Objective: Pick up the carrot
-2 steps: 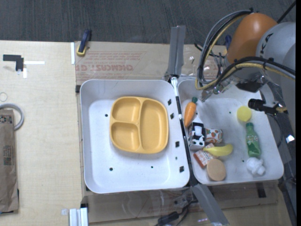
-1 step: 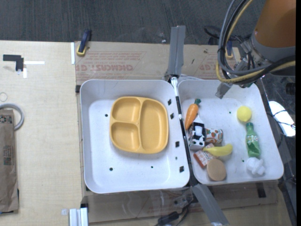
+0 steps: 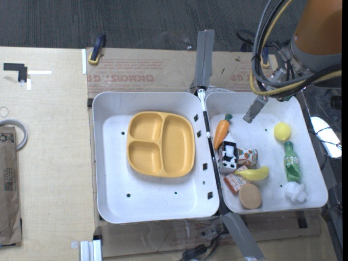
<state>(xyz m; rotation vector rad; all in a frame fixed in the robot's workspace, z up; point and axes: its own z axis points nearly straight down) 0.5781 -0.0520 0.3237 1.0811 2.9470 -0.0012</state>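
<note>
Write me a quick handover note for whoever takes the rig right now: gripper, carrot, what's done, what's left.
Gripper: above the back of the right bin, holding nothing; whether it is open or shut cannot be told from this view.
Carrot: lies in the right bin at its left wall, green top pointing to the back, just behind the cow-print carton.
Done: nothing yet; the carrot is untouched.
Left: move left and forward to the carrot, descend, grasp, lift.

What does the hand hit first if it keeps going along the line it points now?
The hand slants down toward the picture's lower left. That line looks free across bare floor of the right bin; the first thing on it is probably the carrot by the divider. Depth is hard to judge from one view.
</note>
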